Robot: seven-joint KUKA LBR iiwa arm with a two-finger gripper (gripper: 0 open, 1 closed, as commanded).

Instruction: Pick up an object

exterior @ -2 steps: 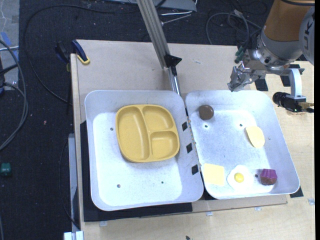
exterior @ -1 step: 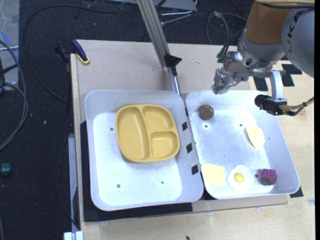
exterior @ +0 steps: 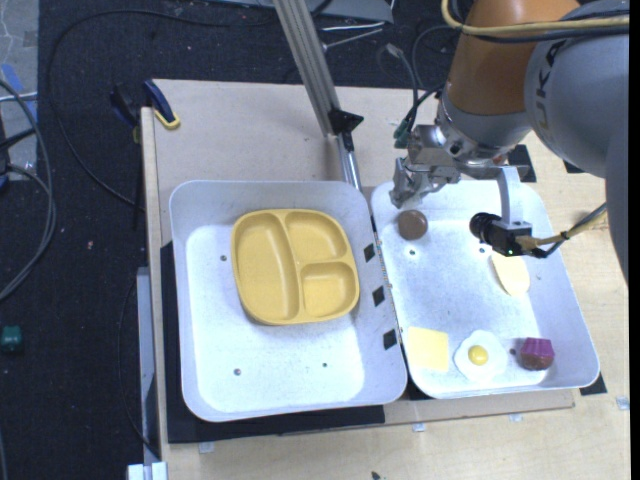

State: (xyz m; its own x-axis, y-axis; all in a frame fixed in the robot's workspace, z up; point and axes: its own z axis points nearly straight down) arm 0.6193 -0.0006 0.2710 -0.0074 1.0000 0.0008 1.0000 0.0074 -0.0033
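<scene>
My gripper (exterior: 408,196) hangs over the far left corner of the right bin (exterior: 560,298), just above a small brown round object (exterior: 412,225). Nothing shows between its fingers. Along the right bin's near edge lie a yellow cheese slice (exterior: 429,348), a fried egg (exterior: 479,356) and a purple piece (exterior: 535,353). A pale yellow oval piece (exterior: 512,273) lies at the right side, below a black part mounted on the arm.
The left bin (exterior: 200,368) holds a yellow divided plate (exterior: 295,265). A metal pole (exterior: 310,63) slants down to the bench between the bins' far corners. The grey arm with its orange band (exterior: 505,18) covers the upper right.
</scene>
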